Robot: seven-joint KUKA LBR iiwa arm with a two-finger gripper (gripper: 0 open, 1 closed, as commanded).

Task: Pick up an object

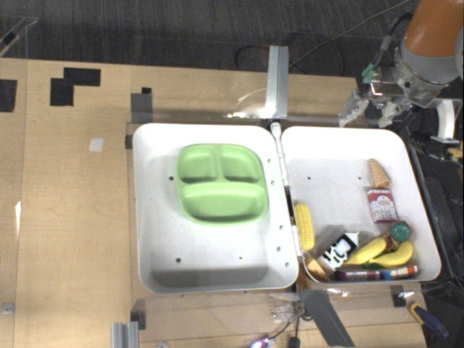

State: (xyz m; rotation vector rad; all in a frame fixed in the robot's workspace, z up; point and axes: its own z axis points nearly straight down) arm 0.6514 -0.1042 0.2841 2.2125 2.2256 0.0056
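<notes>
Nothing is picked up yet. Gripper [377,109] hangs over the right bin's [326,158] far edge, fingers apart and bare. Corn [304,225], bananas [383,251], cone [379,173] and packet [381,205] lie near that bin's near-right corner; tray [220,182] sits in the left bin [156,194].

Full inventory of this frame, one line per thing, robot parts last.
bins: 2, white, side by side on the bench
divided plate: 1, green, in the left bin
corn cob: 1, yellow, right bin, along its left wall
ice cream cone: 1, tan, right bin, upper right
packet: 1, red and white, right bin, below the cone
bananas: 2, yellow, right bin, near edge
black-and-white box: 1, right bin, left of the bananas
marker: 1, dark with red end, right bin, along the near wall
teal ball: 1, right bin, above the bananas
arm: 1, grey and orange, top right
gripper: 1, above the right bin's far rim
</notes>
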